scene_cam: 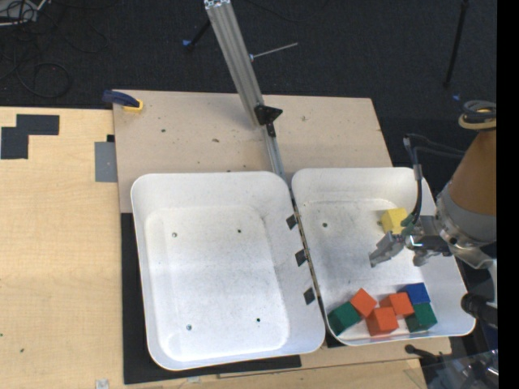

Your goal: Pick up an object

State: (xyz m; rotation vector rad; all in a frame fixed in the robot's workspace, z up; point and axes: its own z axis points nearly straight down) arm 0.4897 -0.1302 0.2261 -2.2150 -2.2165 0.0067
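My gripper (403,254) hangs over the right bin (349,186), reaching in from the right, its two grey fingers (384,252) spread apart with nothing between them, so it is open. A yellow block (393,219) lies just beyond the fingertips, toward the bin's far side, and I cannot tell whether it touches them. Near the bin's front edge sits a cluster of blocks: an orange one (363,302), a green one (345,318), two more orange ones (383,321) (401,304), a blue one (417,292) and a dark green one (422,319).
The left bin (212,267) stands beside the right one, with black clips (298,257) along the shared rim. A slanted aluminium bar (240,63) rises from behind the bins. The arm's orange band (478,173) is at the right edge.
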